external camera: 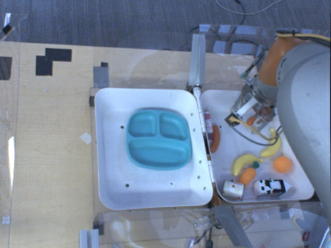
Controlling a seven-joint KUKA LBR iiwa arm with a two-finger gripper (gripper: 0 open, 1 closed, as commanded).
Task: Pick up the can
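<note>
Camera view: two bins side by side.
Left bin (108,154): blue divided tray (158,139) at centre, bare floor all around it.
Can (233,189): on its side at right bin (220,105) front edge, near the divider wall; carrot (247,175) just beside.
Gripper (250,115): over right bin's rear half, well apart from can; finger state — cannot tell.
Clutter: bananas (244,163), orange (282,164), cow toy (270,187).

This looked like a robotics lab rather than any home or shop. A pale wooden bench (46,154) carried two shallow white plastic bins (108,190) held by grey metal brackets (197,61), with black tape squares (51,60) stuck on the wood (markers, perhaps). Grey carpet (114,9) lay beyond, a loose thin cable (243,5) trailing across it, and a large grey robot arm (305,102) reached in.
</note>
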